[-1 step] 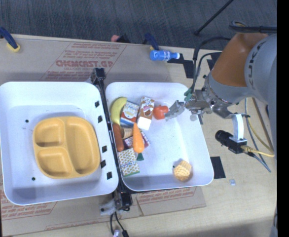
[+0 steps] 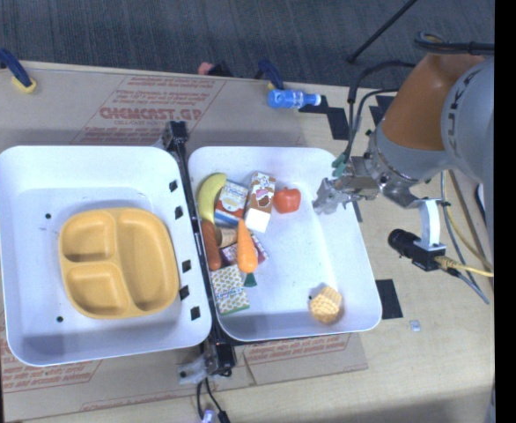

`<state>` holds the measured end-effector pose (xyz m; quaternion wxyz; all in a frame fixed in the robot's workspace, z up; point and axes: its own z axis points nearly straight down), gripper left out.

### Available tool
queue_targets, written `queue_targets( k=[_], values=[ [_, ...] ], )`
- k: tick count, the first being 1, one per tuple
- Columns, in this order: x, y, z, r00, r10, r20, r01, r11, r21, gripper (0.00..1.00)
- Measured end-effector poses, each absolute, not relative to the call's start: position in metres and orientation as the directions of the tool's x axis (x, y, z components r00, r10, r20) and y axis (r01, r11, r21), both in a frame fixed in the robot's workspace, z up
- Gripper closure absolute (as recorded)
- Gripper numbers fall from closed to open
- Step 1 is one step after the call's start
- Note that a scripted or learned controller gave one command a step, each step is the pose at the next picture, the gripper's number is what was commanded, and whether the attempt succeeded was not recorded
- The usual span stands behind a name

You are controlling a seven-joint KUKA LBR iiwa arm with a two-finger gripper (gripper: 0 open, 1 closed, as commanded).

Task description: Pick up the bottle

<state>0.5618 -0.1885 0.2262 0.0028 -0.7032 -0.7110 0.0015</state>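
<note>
A small brown bottle (image 2: 260,194) with a white cap lies among the toy food in the middle of the right bin (image 2: 350,263). It rests between a small carton (image 2: 232,197) and a red tomato (image 2: 286,201). My gripper (image 2: 328,194) hangs over the bin's right side, just right of the tomato and apart from the bottle. Nothing shows in its grasp.
The right bin also holds a banana (image 2: 209,196), a carrot (image 2: 246,249), a sausage (image 2: 210,243), a patterned packet (image 2: 229,289) and a corn cob (image 2: 326,304) at the front right. A yellow divided plate (image 2: 117,261) lies in the left bin (image 2: 20,179). A blue clamp (image 2: 289,100) sits behind the bins.
</note>
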Motion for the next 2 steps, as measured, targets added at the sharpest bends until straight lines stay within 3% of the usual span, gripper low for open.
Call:
queue_targets(
  k=[1, 2],
  values=[
    [0.48, -0.209, 0.218, -0.058, 0.998, 0.001, 0.998, 0.058, -0.004, 1.0],
    [0.476, -0.144, 0.223, -0.264, 0.965, 0.003, 0.965, 0.264, -0.004, 1.0]
  ],
)
